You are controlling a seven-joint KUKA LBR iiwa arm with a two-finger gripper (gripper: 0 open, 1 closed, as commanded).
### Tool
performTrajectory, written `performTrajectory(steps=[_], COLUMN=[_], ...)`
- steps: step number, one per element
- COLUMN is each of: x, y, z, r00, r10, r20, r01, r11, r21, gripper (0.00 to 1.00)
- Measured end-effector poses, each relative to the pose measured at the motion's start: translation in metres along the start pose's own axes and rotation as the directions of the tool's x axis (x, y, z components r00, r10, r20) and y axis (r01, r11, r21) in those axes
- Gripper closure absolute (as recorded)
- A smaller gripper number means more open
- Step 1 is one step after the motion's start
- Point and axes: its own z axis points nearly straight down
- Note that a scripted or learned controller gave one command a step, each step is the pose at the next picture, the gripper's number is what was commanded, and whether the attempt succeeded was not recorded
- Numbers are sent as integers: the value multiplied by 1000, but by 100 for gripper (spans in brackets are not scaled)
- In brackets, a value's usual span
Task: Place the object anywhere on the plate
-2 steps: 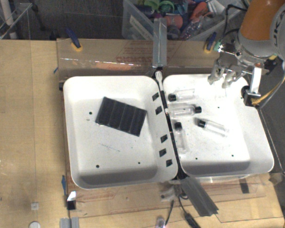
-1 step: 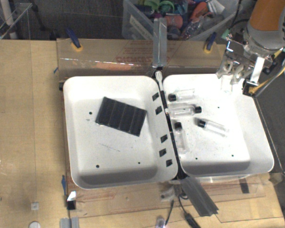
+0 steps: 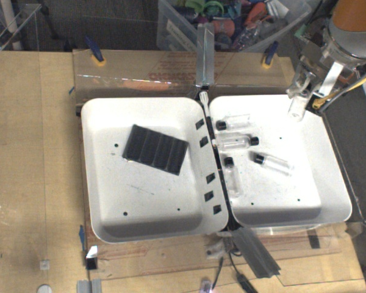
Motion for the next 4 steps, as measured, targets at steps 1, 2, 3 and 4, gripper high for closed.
performTrajectory(steps=[1,2,3,4], x=[-26,30,37,43], y=[-47,-8,7,1], z=[-33,-42,-22,-11], r00=[997,988,979,947], r10=[-80,-154,-203,-321], r20=[1,1,1,1], r01=[80,154,203,321], r11=[997,988,979,947], r21=[5,1,3,5], gripper=[100,100,100,100])
